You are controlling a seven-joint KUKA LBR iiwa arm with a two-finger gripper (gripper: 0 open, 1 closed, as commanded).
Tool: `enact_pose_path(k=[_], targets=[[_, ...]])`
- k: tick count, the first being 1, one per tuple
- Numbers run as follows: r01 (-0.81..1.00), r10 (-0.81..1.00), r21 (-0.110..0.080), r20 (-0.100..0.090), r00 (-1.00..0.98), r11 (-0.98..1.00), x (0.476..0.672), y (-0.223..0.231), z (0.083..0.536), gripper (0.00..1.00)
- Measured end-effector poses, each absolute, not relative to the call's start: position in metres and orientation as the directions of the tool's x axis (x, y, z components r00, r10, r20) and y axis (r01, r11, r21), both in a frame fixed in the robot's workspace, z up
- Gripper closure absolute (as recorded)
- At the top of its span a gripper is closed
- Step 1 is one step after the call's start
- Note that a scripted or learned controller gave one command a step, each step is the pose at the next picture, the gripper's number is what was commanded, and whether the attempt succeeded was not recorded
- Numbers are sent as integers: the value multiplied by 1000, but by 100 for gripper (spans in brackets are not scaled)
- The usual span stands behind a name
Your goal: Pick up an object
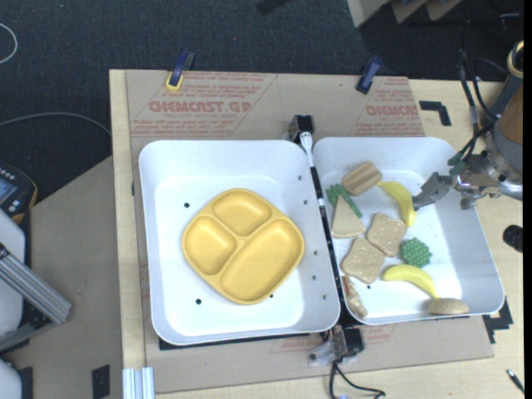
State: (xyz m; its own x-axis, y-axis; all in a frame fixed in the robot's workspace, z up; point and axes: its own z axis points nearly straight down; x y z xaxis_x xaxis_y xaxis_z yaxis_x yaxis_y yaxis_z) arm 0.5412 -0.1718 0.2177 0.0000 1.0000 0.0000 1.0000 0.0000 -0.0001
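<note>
The right bin (478,248) holds several toy foods. A tan bread roll (361,177) lies at its far left, with a yellow banana (400,199) just right of it and a green bean pod (342,199) beside it. Three tan crackers (386,233) sit in the middle. Nearer the front are a green broccoli piece (416,252), a second banana (411,278) and a beige lump (448,307). My gripper (440,193) hangs over the bin's far right part, just right of the upper banana, with nothing seen in it.
The left bin (162,181) holds a yellow three-compartment plate (242,244). A brown strip (355,298) lies at the right bin's front left corner. A black clamp (302,128) joins the bins at the back. Cables hang behind the arm at far right.
</note>
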Motion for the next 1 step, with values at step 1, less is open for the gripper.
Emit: enact_pose_path(k=[1], targets=[[1000, 1000, -2, 3, 5, -5, 524, -191, 80, 0]])
